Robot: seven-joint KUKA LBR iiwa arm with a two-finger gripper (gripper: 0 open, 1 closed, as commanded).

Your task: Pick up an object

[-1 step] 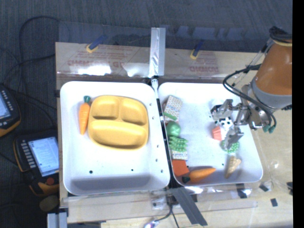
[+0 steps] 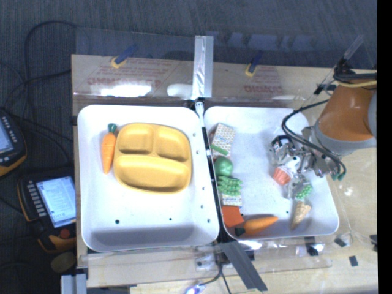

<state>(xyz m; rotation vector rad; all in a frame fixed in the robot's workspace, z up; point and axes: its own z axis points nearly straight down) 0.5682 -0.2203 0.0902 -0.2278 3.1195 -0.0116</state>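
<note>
Toys crowd the right white bin; the two-finger gripper hangs low over a small orange-red plastic piece near its right wall — whether it grips anything, I cannot tell. Such a piece looks light, stiff and slick; a pinch across its narrow middle seems safest — squarely, or it may squirt out.

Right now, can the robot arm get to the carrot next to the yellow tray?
Probably yes. The carrot lies bare in the left bin, nothing on top, though the gripper sits over the right bin and must cross over.
</note>
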